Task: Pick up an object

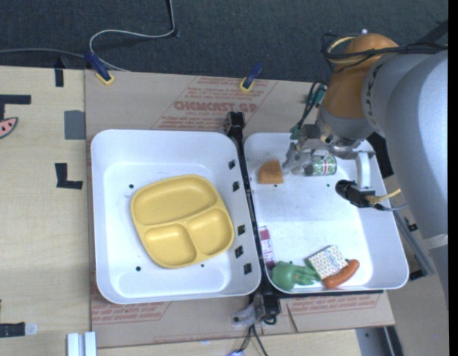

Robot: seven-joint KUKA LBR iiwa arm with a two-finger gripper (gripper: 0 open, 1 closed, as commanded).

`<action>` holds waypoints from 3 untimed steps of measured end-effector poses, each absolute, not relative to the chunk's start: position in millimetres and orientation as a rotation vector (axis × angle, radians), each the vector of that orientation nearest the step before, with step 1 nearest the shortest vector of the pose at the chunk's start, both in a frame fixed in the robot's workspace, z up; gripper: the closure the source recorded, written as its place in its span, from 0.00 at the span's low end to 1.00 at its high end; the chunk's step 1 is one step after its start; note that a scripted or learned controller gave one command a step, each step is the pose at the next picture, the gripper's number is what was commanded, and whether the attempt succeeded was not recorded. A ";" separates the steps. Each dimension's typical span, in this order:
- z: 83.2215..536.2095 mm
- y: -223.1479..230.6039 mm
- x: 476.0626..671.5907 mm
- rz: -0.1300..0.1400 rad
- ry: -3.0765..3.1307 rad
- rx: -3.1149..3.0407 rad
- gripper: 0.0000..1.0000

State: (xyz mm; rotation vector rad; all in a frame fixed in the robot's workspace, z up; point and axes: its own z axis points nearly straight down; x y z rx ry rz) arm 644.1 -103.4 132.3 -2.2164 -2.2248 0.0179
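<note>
Cardboard-lined bench point(214, 106) under two white bins side by side. Left bin point(110, 199): a yellow divided plate point(182, 219), lying flat. Right bin point(384, 251): gripper point(301, 162) low over the far left part, just right of a small tan bread-like piece point(270, 173) and against a small can point(322, 166) (finger spread impossible to tell from this angle). Near edge of the same bin: a green toy point(294, 274), a patterned packet point(326, 259) and an orange sausage-like piece point(341, 273), close together, well apart from the gripper.
</note>
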 end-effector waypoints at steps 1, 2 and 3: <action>132.2 -103.6 644.0 0.019 -2.225 -2.217 0.00; 85.1 -98.9 668.7 0.001 -2.226 -2.220 0.00; 95.6 -98.6 669.1 0.002 -2.229 -2.220 1.00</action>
